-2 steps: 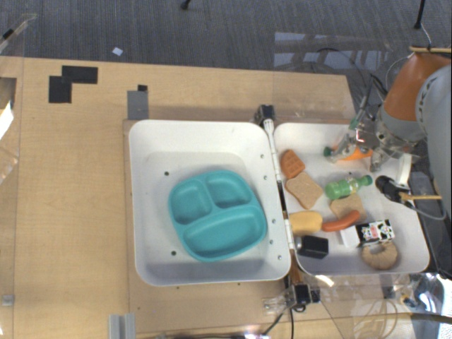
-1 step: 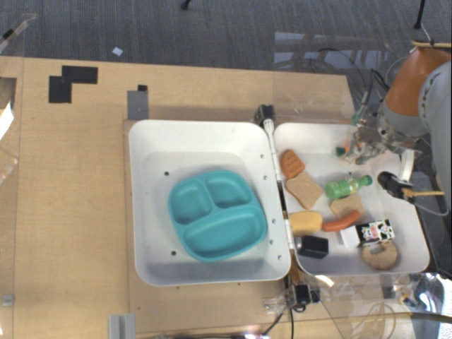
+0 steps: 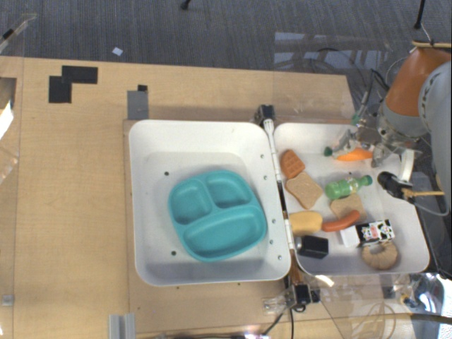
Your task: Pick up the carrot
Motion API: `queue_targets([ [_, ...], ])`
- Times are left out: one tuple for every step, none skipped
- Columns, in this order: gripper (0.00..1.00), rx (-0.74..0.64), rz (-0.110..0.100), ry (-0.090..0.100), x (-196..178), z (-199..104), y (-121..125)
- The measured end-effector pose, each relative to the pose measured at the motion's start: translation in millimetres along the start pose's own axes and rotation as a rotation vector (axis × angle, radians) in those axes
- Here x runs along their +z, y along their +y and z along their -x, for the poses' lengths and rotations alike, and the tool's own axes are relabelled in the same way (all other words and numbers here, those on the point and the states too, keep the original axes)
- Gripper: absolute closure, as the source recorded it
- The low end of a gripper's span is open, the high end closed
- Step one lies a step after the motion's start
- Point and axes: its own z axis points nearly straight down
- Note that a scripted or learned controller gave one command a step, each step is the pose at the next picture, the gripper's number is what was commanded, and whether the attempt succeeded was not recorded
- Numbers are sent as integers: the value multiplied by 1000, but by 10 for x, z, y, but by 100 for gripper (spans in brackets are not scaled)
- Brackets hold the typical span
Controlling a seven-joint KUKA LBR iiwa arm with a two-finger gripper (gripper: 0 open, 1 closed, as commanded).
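The carrot (image 3: 352, 156) is orange with a small green top at its left end. It lies in the far part of the right white bin (image 3: 417, 260), pointing left to right. My gripper (image 3: 371, 144) hangs from the grey arm with the orange band (image 3: 413, 83), directly over the carrot's right end. It is close to the carrot or touching it; I cannot tell whether it grips it.
The right bin also holds a brown pastry (image 3: 292, 164), a toast slice (image 3: 305, 189), a green bottle (image 3: 347, 186), a sausage (image 3: 340, 223), a yellow block (image 3: 306, 222), a black box (image 3: 313, 246) and a small carton (image 3: 374, 232). A teal divided plate (image 3: 217, 214) lies in the left bin (image 3: 152, 189).
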Motion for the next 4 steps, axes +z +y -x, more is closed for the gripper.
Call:
queue_targets([
  [0,21,-3,5,116,58,-94],
  [100,12,3,3,-14,37,-68],
  [0,12,3,3,-9,39,-70],
  [0,-117,-1,3,114,64,-13],
])
